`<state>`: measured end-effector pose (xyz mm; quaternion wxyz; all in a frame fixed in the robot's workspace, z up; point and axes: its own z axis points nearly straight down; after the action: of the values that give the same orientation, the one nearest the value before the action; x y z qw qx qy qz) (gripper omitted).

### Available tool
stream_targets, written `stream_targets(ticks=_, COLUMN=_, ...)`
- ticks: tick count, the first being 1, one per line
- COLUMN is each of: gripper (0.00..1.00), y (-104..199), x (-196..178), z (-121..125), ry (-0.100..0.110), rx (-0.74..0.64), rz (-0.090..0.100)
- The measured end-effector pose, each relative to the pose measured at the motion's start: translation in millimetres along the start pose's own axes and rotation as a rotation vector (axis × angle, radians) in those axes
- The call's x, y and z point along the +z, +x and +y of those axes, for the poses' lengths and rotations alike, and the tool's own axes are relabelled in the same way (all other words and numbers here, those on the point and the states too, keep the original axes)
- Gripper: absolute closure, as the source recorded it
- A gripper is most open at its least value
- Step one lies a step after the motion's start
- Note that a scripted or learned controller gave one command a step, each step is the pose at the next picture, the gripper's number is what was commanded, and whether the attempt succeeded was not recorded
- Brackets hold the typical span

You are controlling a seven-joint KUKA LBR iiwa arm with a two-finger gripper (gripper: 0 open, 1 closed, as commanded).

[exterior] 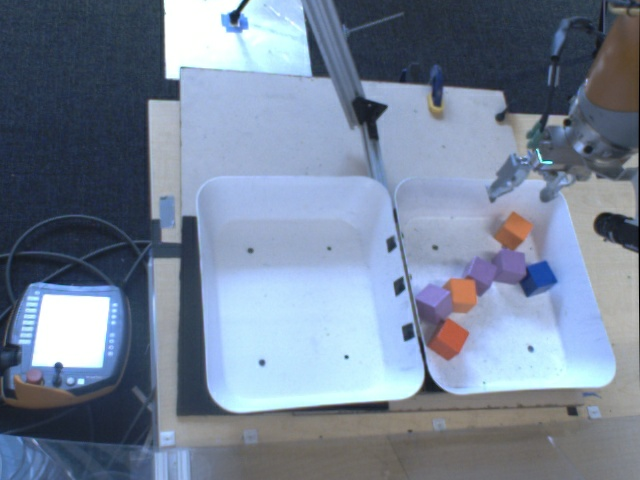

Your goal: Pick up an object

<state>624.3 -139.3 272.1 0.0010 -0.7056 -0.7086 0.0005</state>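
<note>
The gripper (530,181) hangs over the right bin's (590,313) far edge, fingers spread apart and seemingly gripping nothing. The arm (612,88) is cut off at the right. Beneath lie cubes, the nearest an orange cube (514,230).

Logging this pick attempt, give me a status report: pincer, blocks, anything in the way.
Pincer open, holding nothing, above right bin far edge. Nearest orange block just below it, apart from the cluster. Nothing blocking it.
</note>
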Motion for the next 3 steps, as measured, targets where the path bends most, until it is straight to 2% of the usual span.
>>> stream_targets(ticks=1, gripper=0.0, y=0, x=-2, z=1, ry=-0.004, rx=-0.001, rz=-0.001)
stream_targets(ticks=3, gripper=0.0, y=5, x=82, z=4, ry=0.0, rx=0.001, rz=-0.001)
